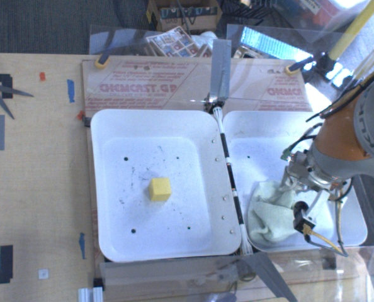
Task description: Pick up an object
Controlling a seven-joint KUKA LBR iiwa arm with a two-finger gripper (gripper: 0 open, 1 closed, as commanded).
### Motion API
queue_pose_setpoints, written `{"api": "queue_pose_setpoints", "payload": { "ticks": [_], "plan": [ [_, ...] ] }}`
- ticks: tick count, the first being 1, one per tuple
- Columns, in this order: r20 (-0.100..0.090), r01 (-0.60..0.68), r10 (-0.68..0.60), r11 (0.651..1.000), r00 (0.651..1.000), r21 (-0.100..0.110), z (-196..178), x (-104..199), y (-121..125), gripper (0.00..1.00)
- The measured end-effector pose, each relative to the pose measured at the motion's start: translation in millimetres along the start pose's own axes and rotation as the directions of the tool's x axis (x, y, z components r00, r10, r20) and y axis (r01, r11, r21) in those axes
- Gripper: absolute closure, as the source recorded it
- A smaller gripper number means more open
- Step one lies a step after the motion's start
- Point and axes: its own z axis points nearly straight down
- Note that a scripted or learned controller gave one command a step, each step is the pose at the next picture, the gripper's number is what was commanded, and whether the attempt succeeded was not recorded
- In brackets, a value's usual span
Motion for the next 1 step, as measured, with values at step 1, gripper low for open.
{"api": "queue_pose_setpoints", "payload": {
  "ticks": [1],
  "plan": [
    [0.000, 0.319, -0.319, 0.948, 0.948, 0.012, -109.1, 30.8, -32.6, 1.00]
  ]
}}
